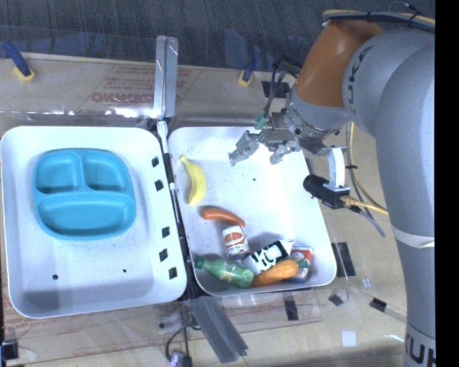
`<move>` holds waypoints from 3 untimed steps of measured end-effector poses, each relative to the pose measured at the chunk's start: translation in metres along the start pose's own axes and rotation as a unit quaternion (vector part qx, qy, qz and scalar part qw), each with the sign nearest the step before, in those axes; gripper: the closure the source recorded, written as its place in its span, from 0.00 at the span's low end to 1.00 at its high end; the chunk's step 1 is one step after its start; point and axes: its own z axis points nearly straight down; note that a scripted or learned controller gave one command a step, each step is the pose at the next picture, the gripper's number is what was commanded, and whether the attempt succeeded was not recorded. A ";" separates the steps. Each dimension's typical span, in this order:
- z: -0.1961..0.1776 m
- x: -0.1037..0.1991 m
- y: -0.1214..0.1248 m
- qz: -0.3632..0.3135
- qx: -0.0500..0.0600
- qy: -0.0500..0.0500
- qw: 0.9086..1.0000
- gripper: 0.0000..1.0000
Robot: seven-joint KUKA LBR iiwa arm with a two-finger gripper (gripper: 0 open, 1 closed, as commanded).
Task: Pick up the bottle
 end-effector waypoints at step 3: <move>0.076 0.013 -0.097 0.041 -0.001 0.000 0.999 0.00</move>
